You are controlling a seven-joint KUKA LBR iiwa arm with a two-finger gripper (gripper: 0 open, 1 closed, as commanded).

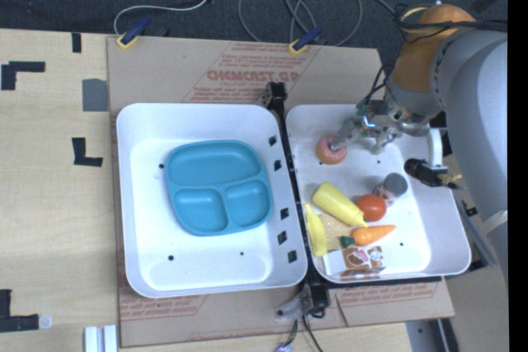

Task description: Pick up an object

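Note:
The right bin [429, 255] holds several toy foods. A small pink-orange round piece [332, 149] lies near its back left. A yellow chunk [337, 203], a red tomato [372, 208], an orange carrot [373, 234], a yellow banana [314, 231] and a small grey cylinder [393, 185] cluster toward the front. My gripper [366, 134] hangs low over the bin's back part, just right of the pink-orange piece. Its fingers look spread, with nothing between them.
The left bin [140, 136] holds a blue divided plate [219, 185]. A white packet with red print [363, 259] lies at the right bin's front. The grey arm [483, 119] crosses the right bin's right side. Cables [305, 0] lie behind the bins.

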